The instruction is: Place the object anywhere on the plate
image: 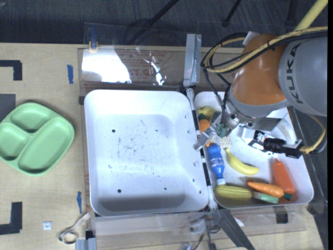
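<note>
We think this is the picking step, because the plate (pixel 35 138) sits far off on the left of the bench with nothing on it yet. It is a green plate with three dips in it, well apart from both bins. The gripper (pixel 218 132) is low in the right bin (pixel 304 191), at its left side, among the toy foods. We cannot tell if it is open or closed, and we cannot tell which toy it is going for. Just below it lies a blue bottle (pixel 216 163) with a white cap. Beside that is a yellow banana (pixel 242 164). Near the front wall we see a corn cob (pixel 234 192), a carrot (pixel 265 188) and an orange-red thing (pixel 283 176). Next, the arm must grab one toy well, lift it up, cross the left bin (pixel 140 150) and set the toy on the plate.
</note>
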`<state>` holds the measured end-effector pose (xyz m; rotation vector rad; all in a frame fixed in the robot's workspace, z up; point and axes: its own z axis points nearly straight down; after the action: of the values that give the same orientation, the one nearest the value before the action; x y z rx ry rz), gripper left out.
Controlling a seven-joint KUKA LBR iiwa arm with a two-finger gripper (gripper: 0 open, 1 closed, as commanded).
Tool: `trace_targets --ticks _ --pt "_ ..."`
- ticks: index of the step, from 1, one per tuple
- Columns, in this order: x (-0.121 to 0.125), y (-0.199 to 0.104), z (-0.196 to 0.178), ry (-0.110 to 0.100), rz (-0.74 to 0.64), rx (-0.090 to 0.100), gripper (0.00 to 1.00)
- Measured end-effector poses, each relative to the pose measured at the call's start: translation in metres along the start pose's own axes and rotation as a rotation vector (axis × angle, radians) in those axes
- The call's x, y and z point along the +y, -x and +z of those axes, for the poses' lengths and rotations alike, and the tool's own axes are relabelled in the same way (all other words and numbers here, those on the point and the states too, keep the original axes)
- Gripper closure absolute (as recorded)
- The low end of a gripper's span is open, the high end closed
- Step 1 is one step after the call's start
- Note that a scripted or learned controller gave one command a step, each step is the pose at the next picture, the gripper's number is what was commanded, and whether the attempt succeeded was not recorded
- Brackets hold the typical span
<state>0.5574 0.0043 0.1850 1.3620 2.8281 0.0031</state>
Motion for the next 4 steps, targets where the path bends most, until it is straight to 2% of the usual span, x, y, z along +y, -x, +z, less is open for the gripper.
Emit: trace_targets --ticks 1,2,3,4 --pt "0.011 0.055 -0.001 0.002 -0.252 -0.003 0.0" --pt "0.013 0.056 -0.012 0.009 -0.251 -0.007 1.0" --pt "0.071 0.037 -0.001 0.003 -0.299 -0.002 1.0" --pt "0.123 0.011 -0.001 0.003 -0.259 -0.002 1.0"
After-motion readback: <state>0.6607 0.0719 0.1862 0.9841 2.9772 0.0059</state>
